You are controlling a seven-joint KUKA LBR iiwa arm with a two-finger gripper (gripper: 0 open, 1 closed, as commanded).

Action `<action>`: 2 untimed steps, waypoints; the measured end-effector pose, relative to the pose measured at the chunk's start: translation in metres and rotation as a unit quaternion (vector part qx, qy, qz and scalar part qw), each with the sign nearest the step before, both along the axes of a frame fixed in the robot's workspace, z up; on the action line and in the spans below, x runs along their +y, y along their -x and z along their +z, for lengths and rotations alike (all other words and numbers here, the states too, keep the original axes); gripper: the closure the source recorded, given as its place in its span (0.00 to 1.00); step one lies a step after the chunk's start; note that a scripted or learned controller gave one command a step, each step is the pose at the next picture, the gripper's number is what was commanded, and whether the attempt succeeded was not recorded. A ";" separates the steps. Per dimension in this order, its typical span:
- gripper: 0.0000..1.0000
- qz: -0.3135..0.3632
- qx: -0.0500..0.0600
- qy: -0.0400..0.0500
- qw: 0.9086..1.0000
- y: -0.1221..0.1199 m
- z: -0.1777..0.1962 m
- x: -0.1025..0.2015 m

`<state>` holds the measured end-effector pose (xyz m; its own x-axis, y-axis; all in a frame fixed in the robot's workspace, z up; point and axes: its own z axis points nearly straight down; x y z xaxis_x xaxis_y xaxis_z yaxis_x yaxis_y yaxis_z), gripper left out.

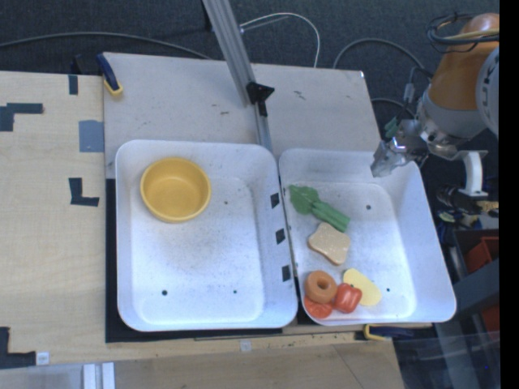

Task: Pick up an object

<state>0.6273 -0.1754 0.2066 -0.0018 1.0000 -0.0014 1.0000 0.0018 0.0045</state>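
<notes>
Camera view: the gripper [384, 162] is seen above the right bin [422, 217] at its far corner; its finger state cannot be told. The toast slice [329, 243], mid-bin, should be approached squarely from above.

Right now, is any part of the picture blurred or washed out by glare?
In the camera view, the gripper at the right white bin's far rim looks soft; the round yellow bowl and toy foods are sharp; the bins look bright, with no hard glare.
</notes>
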 end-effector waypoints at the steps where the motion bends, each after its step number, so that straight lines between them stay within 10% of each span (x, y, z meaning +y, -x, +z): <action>1: 1.00 0.002 0.004 -0.002 1.000 0.015 -0.006 0.057; 2: 1.00 0.003 0.003 -0.002 1.000 0.023 0.001 0.120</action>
<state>0.6039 -0.0552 0.2071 -0.0081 1.0000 0.0029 1.0000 0.0081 -0.0021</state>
